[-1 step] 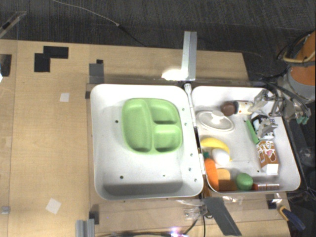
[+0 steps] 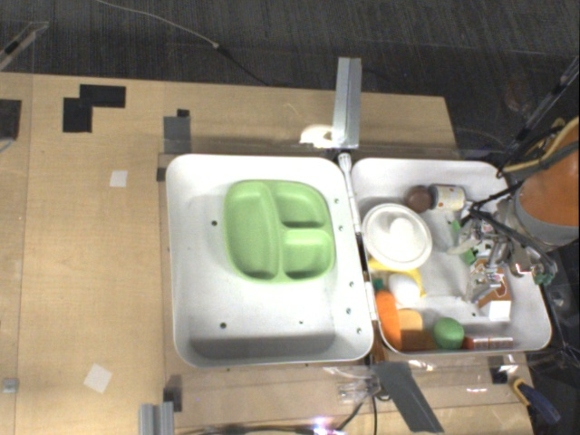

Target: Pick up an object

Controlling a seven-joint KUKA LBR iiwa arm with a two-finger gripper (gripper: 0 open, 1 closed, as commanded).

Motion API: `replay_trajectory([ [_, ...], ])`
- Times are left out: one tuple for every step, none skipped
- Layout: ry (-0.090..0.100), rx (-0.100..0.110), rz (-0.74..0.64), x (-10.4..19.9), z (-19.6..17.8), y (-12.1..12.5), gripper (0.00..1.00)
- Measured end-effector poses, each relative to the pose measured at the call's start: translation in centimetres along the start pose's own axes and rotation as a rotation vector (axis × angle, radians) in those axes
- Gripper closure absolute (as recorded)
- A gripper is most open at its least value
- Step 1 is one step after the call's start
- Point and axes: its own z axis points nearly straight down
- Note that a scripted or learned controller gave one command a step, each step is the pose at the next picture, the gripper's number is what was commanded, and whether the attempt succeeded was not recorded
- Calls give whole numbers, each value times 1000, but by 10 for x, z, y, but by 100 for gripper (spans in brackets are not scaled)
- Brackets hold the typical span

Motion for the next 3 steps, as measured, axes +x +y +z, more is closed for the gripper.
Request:
replay_trajectory([
  [-6,1,25,23,7,1,0],
  [-7,0,128,44,6,3,0],
  [-8,3,123,50,6,9,0],
])
